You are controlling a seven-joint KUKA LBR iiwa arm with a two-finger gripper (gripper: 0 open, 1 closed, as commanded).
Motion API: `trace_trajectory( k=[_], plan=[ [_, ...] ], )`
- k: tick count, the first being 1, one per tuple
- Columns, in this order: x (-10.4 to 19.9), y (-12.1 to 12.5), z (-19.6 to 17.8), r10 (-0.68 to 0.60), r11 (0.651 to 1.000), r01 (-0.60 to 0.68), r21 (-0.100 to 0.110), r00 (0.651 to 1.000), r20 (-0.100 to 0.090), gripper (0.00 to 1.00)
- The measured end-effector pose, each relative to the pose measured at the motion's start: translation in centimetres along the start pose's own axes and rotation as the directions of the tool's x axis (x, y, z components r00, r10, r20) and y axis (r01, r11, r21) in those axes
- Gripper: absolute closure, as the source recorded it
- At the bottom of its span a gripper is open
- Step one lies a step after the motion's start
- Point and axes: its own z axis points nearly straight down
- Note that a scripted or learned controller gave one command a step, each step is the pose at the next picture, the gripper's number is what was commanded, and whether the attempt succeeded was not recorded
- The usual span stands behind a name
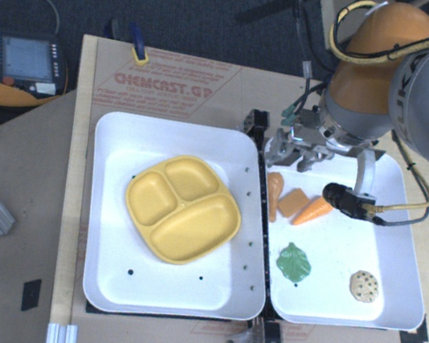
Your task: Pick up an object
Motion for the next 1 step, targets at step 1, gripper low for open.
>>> trace_trajectory(
  k=[1],
  plan=[
    [4.85, -0.96, -0.81, 0.0, 1.0, 0.0, -0.001, 1.0, 0.001, 1.0]
  ],
)
